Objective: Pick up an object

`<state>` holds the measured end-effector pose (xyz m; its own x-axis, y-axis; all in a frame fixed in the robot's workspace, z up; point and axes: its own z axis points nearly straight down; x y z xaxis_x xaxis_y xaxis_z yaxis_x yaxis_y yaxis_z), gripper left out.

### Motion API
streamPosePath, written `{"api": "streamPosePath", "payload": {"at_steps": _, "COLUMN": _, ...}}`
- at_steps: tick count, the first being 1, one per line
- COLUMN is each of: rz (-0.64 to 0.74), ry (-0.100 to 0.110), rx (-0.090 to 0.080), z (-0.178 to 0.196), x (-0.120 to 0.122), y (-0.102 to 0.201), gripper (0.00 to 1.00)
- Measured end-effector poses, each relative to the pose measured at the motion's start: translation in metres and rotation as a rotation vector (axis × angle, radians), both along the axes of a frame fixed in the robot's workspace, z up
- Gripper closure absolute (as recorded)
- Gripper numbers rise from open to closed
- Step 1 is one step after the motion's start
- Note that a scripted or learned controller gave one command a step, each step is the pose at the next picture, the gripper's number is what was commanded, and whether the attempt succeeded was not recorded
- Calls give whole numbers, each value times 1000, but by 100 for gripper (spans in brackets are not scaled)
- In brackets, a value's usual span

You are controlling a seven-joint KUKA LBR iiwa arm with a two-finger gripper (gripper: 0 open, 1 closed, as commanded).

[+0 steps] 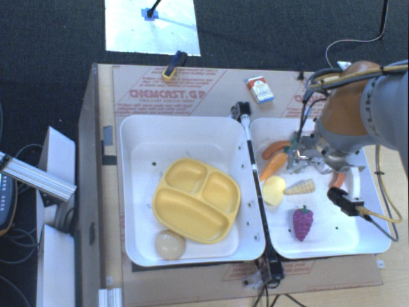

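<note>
Gripper (300, 157) low in right bin (367, 242) beside carrot (275, 165); finger state cannot be judged. Nothing lifted; grasp and raise remain.

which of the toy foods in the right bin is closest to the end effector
The orange carrot: its upper end lies right beside the end effector, while the purple grapes sit far down the bin.
</note>
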<state>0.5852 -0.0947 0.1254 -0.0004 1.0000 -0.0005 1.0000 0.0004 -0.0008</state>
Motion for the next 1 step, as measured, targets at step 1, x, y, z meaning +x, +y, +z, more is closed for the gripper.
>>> {"api": "streamPosePath", "payload": {"at_steps": 1, "rz": -1, "ry": -3, "rx": -1, "z": 31, "x": -22, "y": -49, "gripper": 100}}
